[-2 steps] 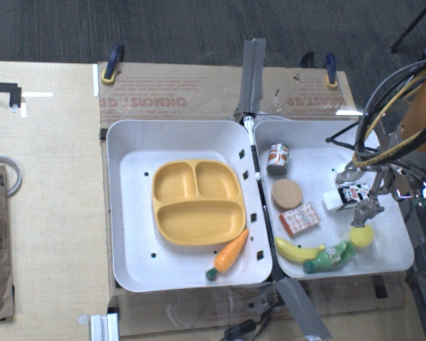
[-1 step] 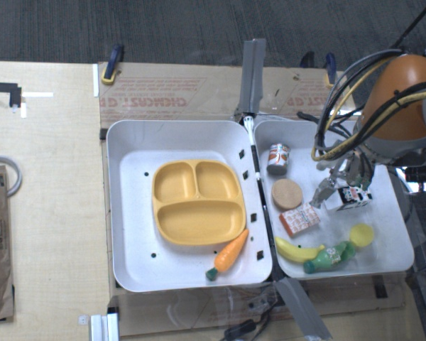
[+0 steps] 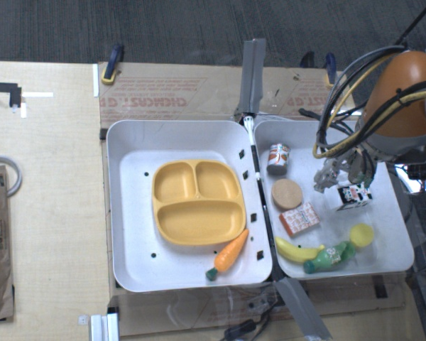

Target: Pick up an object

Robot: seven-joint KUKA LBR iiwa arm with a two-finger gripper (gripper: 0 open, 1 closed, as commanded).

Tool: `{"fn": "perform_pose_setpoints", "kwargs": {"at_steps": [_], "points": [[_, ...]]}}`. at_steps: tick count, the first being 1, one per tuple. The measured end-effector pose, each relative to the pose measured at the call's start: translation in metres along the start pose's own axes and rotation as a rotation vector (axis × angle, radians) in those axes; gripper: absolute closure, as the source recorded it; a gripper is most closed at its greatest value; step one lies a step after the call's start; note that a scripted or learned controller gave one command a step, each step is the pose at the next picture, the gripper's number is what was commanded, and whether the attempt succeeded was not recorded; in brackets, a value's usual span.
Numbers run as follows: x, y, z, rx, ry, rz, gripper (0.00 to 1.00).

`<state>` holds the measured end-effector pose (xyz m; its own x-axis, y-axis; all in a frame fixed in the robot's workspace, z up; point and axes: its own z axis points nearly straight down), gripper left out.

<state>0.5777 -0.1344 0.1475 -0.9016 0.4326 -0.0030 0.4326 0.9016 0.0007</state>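
From my station I see the claw (image 3: 339, 176) hanging over the right bin (image 3: 397, 251), toward its far right part, but I cannot tell how it is set. Just beside it, on its right, lies a small black, white and red carton (image 3: 355, 195). Left of it in the same bin are a small can (image 3: 277, 158), a round tan disc (image 3: 287, 194) and a red packet (image 3: 299, 219). Along the near side lie a banana (image 3: 297, 250), a green bottle (image 3: 329, 257) and a yellow ball (image 3: 361, 235). The left bin (image 3: 124, 261) holds a yellow divided plate (image 3: 198, 202) with a carrot (image 3: 229, 253) at its near right corner.
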Motion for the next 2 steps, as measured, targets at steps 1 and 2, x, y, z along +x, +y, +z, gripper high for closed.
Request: {"fn": "perform_pose_setpoints", "kwargs": {"at_steps": [1,2], "points": [[-0.073,-0.061,0.057,0.000,0.002,0.182,1.00],[0.001,-0.074,-0.086,0.000,0.002,-0.176,1.00]]}}
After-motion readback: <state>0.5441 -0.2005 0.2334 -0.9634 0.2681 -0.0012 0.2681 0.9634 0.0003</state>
